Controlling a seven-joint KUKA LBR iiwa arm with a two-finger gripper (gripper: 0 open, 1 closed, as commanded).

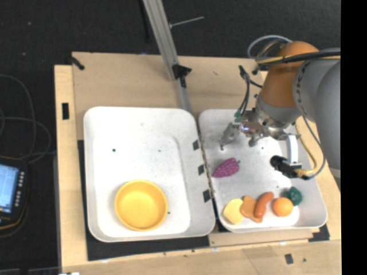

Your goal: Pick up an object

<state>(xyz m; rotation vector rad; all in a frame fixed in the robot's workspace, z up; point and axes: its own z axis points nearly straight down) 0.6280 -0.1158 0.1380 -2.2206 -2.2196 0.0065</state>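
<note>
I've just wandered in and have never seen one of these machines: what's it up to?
A grey arm is trying to pick something out of the right bin. Its gripper hovers with jaws spread, holding nothing, just above a purple grape bunch. More toy food lies along that bin's near edge. A yellow bowl sits in the left bin.

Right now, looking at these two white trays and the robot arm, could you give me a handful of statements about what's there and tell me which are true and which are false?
1. The round yellow bowl sits in the left white bin. True.
2. The purple bunch of toy grapes lies in the left bin. False: it lies in the right white bin, near its left wall.
3. The two-finger gripper hangs over the right bin with its fingers spread and nothing between them. True.
4. The small orange ball rests inside the yellow bowl. False: it lies at the right bin's near edge, beside the orange sausage-shaped toy.
</note>
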